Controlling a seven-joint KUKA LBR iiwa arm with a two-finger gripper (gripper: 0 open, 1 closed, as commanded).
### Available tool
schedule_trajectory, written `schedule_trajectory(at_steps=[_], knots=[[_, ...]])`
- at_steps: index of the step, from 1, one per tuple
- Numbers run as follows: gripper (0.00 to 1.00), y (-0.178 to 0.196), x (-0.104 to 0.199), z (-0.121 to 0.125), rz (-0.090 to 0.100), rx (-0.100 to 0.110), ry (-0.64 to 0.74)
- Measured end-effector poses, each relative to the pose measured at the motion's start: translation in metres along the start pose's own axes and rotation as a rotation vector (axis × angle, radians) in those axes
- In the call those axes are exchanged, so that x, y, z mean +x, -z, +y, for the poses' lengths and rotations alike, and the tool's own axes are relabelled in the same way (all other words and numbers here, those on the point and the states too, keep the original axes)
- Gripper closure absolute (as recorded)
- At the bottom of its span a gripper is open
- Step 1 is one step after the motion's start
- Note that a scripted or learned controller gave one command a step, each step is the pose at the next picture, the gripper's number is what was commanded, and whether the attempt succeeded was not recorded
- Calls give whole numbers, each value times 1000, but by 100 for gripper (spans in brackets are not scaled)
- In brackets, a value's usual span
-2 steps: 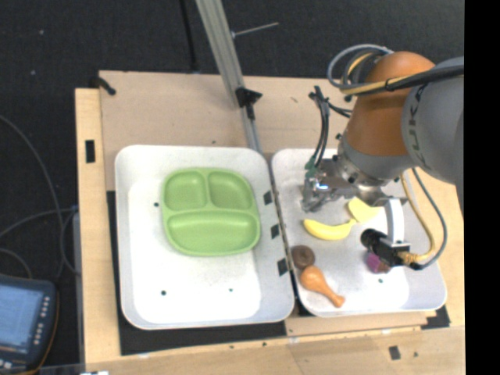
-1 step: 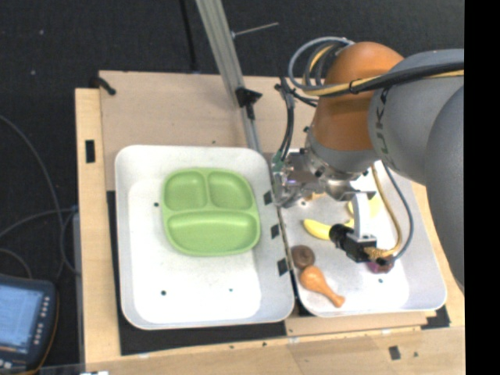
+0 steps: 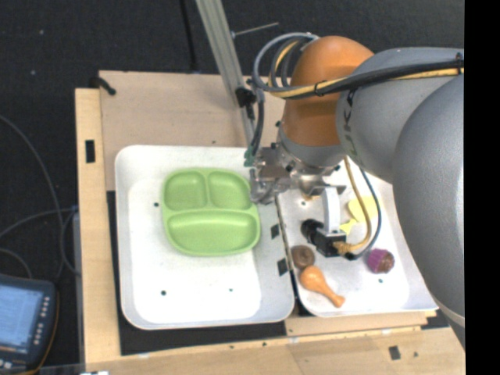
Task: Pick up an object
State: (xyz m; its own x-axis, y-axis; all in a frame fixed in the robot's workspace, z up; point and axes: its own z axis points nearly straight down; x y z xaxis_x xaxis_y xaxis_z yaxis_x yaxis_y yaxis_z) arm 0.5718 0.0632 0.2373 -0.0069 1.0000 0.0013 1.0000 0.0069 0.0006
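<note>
orange gourd toy (image 3: 319, 280) lies at the near side of the right bin (image 3: 398, 291), just beside a small brown ball (image 3: 302, 255). a purple ball (image 3: 380, 261) sits to its right. the gripper (image 3: 268, 180) hangs by the green plate (image 3: 211, 212) in the left bin (image 3: 148, 287). i cannot tell if it is open or closed. it should come straight down over one toy, away from the wall. i can read no words.

green tray (image 3: 211, 213), purple ball (image 3: 380, 261), white bins (image 3: 141, 287)
</note>
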Motion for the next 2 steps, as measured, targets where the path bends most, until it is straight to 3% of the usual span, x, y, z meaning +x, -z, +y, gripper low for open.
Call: schedule_trajectory(at_steps=[1, 2], knots=[[100, -7, 25, 13, -2, 0, -2], [100, -5, 20, 11, -3, 2, -7]])
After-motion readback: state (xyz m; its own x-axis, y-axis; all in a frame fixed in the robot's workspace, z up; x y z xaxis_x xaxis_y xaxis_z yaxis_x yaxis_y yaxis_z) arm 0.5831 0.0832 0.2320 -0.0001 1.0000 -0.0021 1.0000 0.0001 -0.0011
